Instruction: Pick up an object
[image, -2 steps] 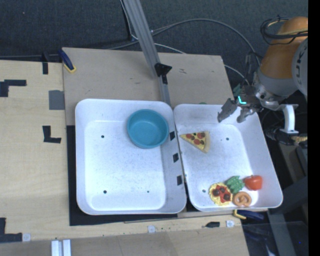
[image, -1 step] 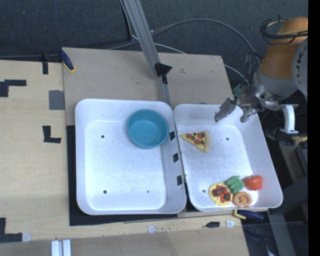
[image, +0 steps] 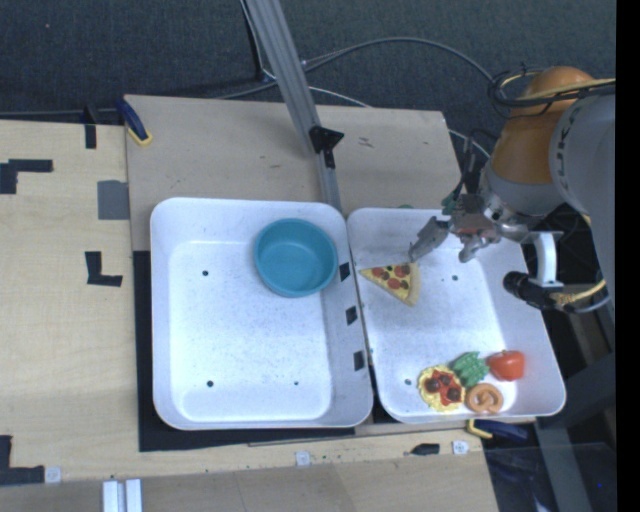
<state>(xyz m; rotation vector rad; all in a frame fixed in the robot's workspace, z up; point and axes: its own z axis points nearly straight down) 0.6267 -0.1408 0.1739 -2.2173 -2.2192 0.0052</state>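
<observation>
— What lay along the near edge of the right bin (image: 520, 300)?

— A toy food cluster (image: 468, 382), well apart from the gripper (image: 447, 242).

— And farther up?

— The pizza slice (image: 392, 280) sat by that bin's left wall, its long axis running roughly across the bin. It lay just down and left of the gripper, whose fingers were spread, gripping nothing. I judged it the likeliest pick.

— Beyond?

— A blue bowl (image: 295, 257) in the left bin's (image: 200, 340) far-right corner.
</observation>
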